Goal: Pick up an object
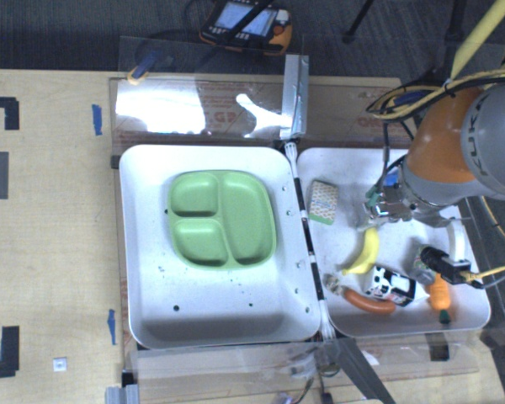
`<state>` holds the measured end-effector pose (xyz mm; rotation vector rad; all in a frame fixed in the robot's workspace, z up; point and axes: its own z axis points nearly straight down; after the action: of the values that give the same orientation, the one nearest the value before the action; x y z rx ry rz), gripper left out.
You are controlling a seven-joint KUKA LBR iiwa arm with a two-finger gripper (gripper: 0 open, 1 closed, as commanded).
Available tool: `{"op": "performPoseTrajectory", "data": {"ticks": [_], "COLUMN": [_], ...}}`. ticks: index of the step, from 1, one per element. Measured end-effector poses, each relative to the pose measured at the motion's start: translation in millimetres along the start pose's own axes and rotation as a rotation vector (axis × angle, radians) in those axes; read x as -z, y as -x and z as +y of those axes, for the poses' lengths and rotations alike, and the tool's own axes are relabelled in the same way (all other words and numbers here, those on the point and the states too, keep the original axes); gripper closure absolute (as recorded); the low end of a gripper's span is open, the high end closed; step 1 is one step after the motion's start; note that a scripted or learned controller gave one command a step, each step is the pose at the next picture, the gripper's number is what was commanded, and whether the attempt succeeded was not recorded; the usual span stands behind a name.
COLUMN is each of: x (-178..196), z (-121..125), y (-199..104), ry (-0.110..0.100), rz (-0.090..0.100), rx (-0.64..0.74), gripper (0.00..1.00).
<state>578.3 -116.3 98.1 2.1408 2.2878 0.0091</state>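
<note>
Five small objects crowd my right bin [341, 162]: a banana [364, 255], sausage [367, 301], cow toy [390, 285], carrot [440, 297] and patterned sponge [323, 201]. My end effector [385, 206] hangs just above the banana's top; I cannot tell its state. I judge a descent could nudge the packed neighbours. The left bin [143, 225] holds a green divided tray [222, 218].
</note>
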Motion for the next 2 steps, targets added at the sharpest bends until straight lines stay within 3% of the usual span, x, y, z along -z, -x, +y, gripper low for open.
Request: {"op": "performPoseTrajectory", "data": {"ticks": [1,2], "x": [-9.4,86.9], "z": [-58.4,-93.3], "y": [-19.1,-73.5], "ry": [-0.003,-0.010], "rz": [0.001,0.002], "rx": [-0.060,0.002], "gripper": [0.00,0.00]}}
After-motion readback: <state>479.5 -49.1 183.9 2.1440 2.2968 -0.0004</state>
